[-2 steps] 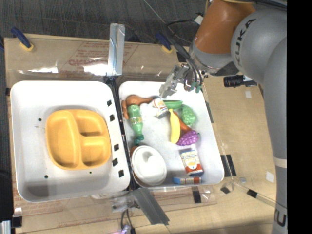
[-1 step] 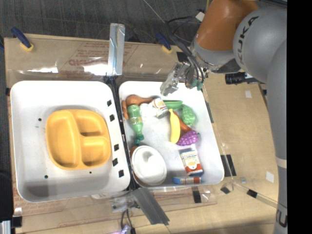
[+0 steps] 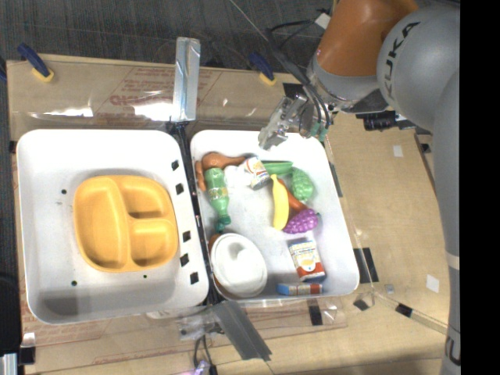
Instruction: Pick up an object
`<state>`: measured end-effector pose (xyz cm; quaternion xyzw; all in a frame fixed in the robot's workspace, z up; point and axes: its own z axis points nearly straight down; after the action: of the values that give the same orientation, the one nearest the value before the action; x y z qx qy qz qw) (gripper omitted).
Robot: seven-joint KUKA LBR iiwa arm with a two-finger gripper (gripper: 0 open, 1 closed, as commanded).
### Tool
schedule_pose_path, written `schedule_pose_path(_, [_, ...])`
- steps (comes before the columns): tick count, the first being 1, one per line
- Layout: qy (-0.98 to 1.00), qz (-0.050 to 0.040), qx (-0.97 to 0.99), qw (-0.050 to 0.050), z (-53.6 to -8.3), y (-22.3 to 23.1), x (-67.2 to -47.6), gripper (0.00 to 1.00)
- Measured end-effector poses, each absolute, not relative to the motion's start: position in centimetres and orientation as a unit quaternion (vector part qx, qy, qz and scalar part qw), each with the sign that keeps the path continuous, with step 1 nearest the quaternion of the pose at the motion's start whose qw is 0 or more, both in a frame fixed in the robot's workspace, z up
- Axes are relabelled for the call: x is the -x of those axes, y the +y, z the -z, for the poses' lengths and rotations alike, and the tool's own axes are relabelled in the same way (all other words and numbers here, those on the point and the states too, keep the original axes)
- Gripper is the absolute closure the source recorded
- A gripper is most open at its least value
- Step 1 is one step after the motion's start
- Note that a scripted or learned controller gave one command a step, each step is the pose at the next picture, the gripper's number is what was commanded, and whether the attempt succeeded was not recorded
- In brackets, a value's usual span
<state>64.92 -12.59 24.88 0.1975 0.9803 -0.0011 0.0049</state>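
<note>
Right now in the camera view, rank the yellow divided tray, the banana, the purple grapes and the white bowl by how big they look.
1. yellow divided tray, clearly largest.
2. white bowl.
3. banana and purple grapes: the banana is longer but thinner, the grapes shorter and wider, so I won't rank them.

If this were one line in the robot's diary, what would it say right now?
phase: reaching | hand: above far rim of right bin, holding nothing visible | right bin: banana, grapes, green bottle, white bowl | left bin: yellow tray
</note>
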Motion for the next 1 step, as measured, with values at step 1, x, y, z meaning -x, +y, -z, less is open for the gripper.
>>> schedule_pose_path(1, [0.981, 0.0015, -0.194, 0.007, -25.99, -12.43, -65.05, 1.00])
